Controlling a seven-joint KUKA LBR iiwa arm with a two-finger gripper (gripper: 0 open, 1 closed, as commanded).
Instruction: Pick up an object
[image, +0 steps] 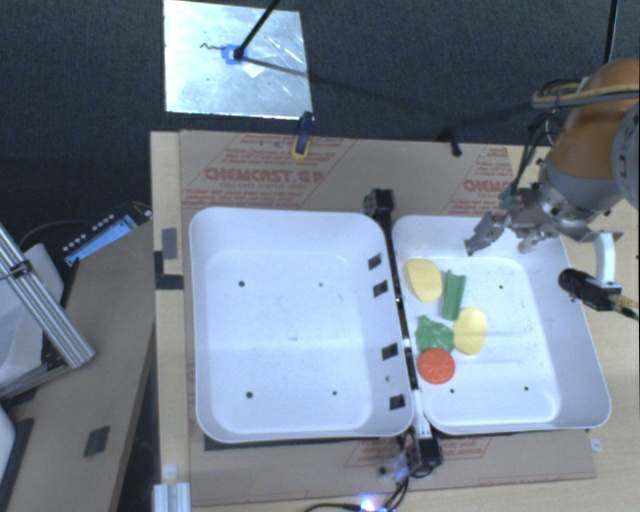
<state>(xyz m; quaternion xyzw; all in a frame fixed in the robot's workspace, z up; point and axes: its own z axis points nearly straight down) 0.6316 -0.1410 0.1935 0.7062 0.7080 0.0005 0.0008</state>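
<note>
From my station I see the left bin (290, 320), smooth shallow white plastic with rounded corners, lying well left of the jaws (505, 232). The right bin (560, 370) holds a cluster below and left of the jaws: a pale yellow oval piece (424, 279), a flat green strip (454, 295), a crumpled green piece (433, 332), a round red disc (436, 367) and a yellow lump (470, 331). The jaws sit above the bin's far edge, parted and gripping nothing, apart from the cluster. The surface (250, 175) is brown printed cardboard; dark carpet lies beyond it.
</note>
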